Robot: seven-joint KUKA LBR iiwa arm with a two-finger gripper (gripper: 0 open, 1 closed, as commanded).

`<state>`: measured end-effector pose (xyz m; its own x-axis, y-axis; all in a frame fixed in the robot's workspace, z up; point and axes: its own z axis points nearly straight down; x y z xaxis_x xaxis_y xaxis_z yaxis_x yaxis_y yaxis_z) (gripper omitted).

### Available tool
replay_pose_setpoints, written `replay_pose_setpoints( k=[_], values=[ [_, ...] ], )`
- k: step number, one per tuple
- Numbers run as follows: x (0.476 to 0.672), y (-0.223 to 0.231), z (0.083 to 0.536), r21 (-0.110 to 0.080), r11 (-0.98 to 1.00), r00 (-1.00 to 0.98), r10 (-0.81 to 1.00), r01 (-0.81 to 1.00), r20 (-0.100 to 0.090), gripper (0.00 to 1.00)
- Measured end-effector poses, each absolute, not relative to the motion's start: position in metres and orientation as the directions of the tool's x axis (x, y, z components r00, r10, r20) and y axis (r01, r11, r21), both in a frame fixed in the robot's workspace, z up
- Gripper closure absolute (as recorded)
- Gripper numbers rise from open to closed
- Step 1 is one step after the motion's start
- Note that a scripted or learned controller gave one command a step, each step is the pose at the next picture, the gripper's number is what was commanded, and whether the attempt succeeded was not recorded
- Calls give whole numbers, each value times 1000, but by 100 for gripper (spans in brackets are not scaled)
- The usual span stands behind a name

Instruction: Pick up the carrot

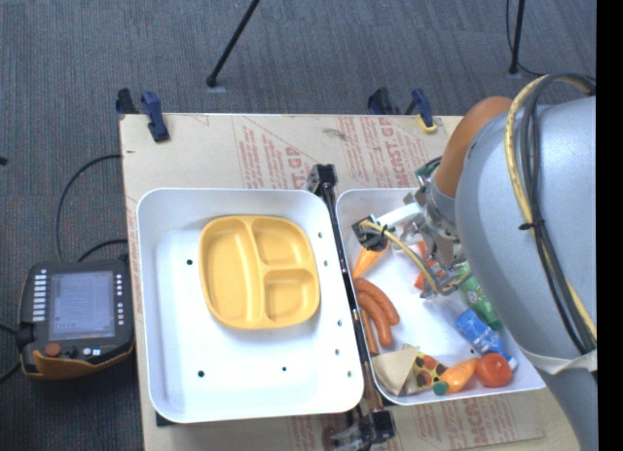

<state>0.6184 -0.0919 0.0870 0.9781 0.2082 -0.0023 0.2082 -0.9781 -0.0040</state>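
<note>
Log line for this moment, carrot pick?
hand: over right bin | carrot: lying at bin's left wall, not held | left bin: yellow tray

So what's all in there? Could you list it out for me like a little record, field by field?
left bin: holds a yellow divided plate
right bin: holds toy food
carrot: near the right bin's left wall, beside the sausages
near edge of right bin: pizza slice, tomato
arm: reaching in over the right bin
end effector: low over the bin, right of the carrot
floor, left of bench: handheld controller
</note>
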Motion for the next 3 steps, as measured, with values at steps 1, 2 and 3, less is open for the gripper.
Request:
replay_pose_setpoints(
  k=[1,2,3],
  values=[
    [570,-84,87,-4,-980,980,198,198,-4,0],
    [632,-58,188,-2,-962,962,274,274,1,0],
    [605,-83,87,-4,-980,980,198,198,-4,0]
  ],
)
